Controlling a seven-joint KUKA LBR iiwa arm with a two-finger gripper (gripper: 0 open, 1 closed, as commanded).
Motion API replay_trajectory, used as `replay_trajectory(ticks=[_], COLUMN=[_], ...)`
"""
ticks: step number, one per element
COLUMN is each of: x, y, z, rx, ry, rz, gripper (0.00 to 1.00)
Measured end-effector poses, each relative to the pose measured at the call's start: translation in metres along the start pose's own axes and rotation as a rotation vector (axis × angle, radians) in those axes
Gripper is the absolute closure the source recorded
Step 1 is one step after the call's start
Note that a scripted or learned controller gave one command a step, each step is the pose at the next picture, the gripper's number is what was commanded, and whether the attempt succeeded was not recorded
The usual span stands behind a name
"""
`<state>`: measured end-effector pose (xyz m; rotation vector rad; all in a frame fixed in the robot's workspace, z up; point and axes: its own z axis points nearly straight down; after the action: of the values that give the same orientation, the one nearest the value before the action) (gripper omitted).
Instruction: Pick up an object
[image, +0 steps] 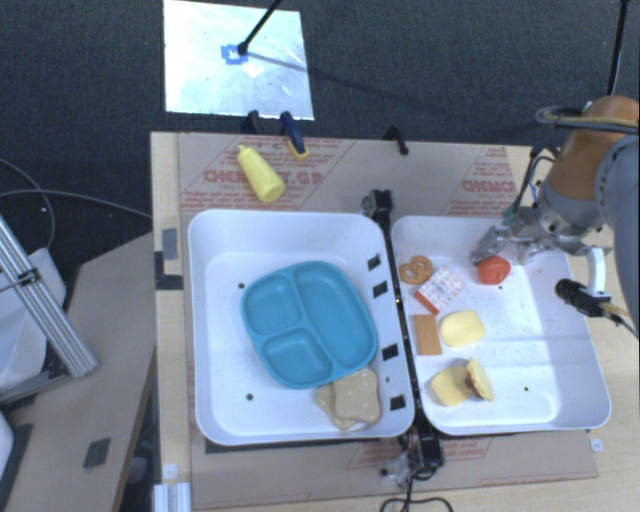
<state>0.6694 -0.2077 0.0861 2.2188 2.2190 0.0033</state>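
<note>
The two-finger gripper (497, 252) sits low over the back part of the right white bin (575, 395), its metal fingers angled down and to the left. Whether those fingers are apart or together cannot be told from here. Just beside their tips, toward the front, lies a small red round object like a tomato (493, 269); it looks close to or touching the fingers, but it is not seen between them.

Further left in the same bin lie a brown pretzel (415, 268) and, just in front of it, a small red-and-white patterned packet (440, 291); its print is too small to read. Below the packet is a flat orange rectangular slice (427, 335), with a pale yellow rounded block (462, 328) touching or just beside its right edge. Near the front of the bin sits a yellow wedge with a tan, red-rimmed round piece against it (461, 383).

The left white bin (215, 300) holds a blue three-compartment plastic tray (309, 322), tilted, and a tan slice of bread (349, 398) just under its front corner.

Both bins rest on a brown cardboard sheet (340, 170) printed with red lettering, seen upside down and too blurred to read for certain. On it, behind the left bin, lies a yellow squeeze bottle (260, 174). Beyond is a shiny silver square (238, 58) on dark carpet.
</note>
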Motion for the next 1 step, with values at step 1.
replay_trajectory(ticks=[1], x=[0.0325], y=[0.0001], z=[0.0012], rx=[0.002], ry=[0.001], rz=[-0.006], gripper=[0.00])
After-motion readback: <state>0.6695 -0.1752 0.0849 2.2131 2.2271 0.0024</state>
